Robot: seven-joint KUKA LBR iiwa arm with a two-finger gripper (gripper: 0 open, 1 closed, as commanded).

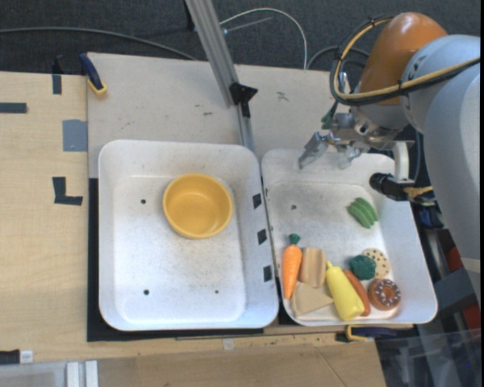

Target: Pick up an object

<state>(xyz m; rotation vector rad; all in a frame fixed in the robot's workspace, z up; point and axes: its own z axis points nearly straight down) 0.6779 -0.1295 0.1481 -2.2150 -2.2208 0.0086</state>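
Gripper [327,150] hovers over back edge of right bin [403,232], fingers spread apart, nothing between them. Candidate objects sit nearer front: green vegetable [362,211], possibly pea pod, alone mid-bin; carrot [291,269], yellow bottle [345,290], donut [384,293] crowded at front edge. Best choice: isolated green piece. Centre above it, descend straight, close across narrow width.

Single fixed camera above bench [32,216], angled down, covering both bins [121,297].
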